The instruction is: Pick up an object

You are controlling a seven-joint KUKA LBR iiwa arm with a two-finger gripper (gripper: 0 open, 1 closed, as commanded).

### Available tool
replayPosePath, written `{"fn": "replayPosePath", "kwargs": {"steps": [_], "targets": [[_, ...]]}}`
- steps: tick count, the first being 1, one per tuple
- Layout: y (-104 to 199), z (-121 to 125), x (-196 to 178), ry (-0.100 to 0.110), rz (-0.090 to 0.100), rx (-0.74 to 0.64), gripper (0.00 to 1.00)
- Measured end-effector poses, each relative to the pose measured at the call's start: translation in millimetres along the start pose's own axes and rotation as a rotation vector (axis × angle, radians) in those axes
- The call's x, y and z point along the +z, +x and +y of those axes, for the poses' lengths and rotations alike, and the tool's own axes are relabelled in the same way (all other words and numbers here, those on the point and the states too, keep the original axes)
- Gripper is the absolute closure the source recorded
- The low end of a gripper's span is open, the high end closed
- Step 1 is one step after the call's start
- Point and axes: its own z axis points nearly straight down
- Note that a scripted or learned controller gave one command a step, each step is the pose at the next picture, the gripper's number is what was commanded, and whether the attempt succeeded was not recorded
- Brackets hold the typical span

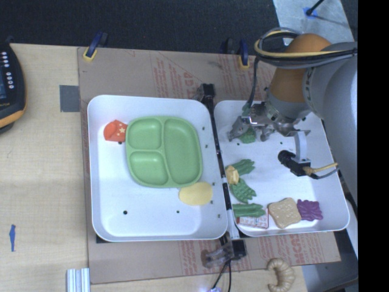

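My gripper [252, 130] hangs low over the far left part of the right bin [331, 190]. A small green toy vegetable [247, 138] lies right under it, partly covered by the gripper, and I cannot tell whether they touch. Nearer the front of this bin are three green pea pods [243, 166], [243, 191], [249, 210], a small yellow piece [231, 174], a slice of toast [284, 213], a purple bunch of grapes [310, 210] and a red and white packet [255, 222].
The left bin [109, 221] holds a green divided plate [164, 151], a red piece with a star [114, 131] and a yellow piece [196, 193]. A tan curled toy [281, 274] lies on the cardboard in front of the bins. The grey arm [328, 90] crosses the right bin's far side.
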Motion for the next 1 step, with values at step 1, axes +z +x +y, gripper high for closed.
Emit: {"fn": "replayPosePath", "kwargs": {"steps": [1], "targets": [[-57.6,16.0,-1.1,-0.007,-0.002,0.006,0.00]]}}
